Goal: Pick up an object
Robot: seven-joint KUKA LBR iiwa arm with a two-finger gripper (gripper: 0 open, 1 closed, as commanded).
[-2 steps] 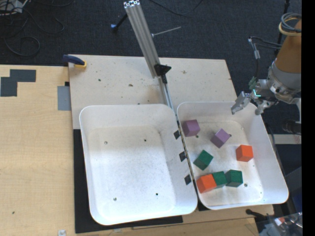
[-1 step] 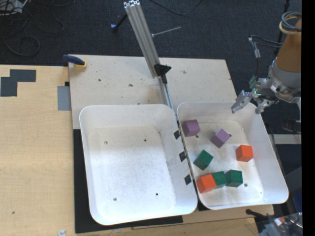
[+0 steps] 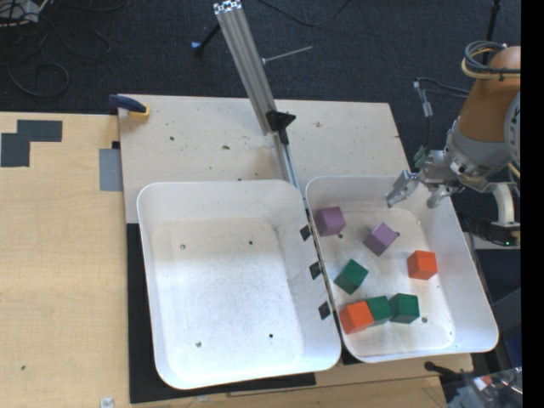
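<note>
Fingers [image 3: 418,189] spread wide, holding nothing, above right bin [image 3: 476,287] at its one o'clock rim; purple block [image 3: 382,237] near.

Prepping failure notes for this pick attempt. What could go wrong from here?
1. The orange block and two green blocks sit bunched together near the right bin's front wall; a descent there may wedge or shove them rather than grip one.
2. The pincer, open, hovers at the bin's far rim, away from every block, so a straight drop likely closes on nothing.
3. The purple block lies near the divider, leaving little finger room.
</note>
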